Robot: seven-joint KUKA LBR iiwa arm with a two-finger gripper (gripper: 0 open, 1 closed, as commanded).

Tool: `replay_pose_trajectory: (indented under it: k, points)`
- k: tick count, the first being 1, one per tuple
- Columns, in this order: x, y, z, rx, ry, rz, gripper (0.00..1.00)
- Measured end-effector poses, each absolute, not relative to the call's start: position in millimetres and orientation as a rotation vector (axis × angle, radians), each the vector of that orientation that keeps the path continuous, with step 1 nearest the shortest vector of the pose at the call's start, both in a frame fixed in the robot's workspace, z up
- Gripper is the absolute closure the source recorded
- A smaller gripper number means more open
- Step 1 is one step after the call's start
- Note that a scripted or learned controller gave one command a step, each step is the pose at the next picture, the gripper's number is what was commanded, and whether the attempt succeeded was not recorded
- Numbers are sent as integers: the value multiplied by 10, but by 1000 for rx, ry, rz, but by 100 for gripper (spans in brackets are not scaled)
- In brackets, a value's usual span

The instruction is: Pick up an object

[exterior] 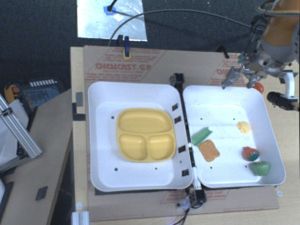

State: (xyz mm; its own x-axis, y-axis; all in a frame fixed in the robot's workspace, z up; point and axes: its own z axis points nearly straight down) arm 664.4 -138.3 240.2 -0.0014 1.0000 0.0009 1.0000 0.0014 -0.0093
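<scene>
Start at the left. The shallow white left bin (98,125) holds a yellow plastic divided plate (143,134) with three compartments: one long compartment across the top and two smaller ones below. It lies flat near the middle of the bin.

Both bins rest on a brown cardboard sheet (140,62) that covers the tabletop. Red printing near its top edge appears to read "CHEMCAST GP"; further red print shows at the upper right and along the lower edge, too small to read.

Move right to the shallow white right bin (225,111), where you find the candidate objects:

1. A green elongated piece (201,135), by the left wall. Its long axis runs diagonally, lower left to upper right.
2. An orange flat slab with rounded corners (209,150), just below the green piece and touching or nearly touching it.
3. A small pale yellow lump (243,126), toward the upper right, well apart from the others.
4. A small red and teal item (250,153), near the right wall.
5. A green rounded object (260,168), just below that item, in the lower right corner.

The gripper (244,75) hangs over the far rim of the right bin, at its upper right corner, well apart from every object inside. Its fingers are spread apart, and nothing sits between them. A small red-orange object (257,85) shows just beside it at the rim.
</scene>
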Motion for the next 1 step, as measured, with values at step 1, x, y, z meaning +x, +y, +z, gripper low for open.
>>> replay_pose_trajectory:
  k: [1]
  points:
    - [6666,-1381,2470,-2219,-2226,-1,0]
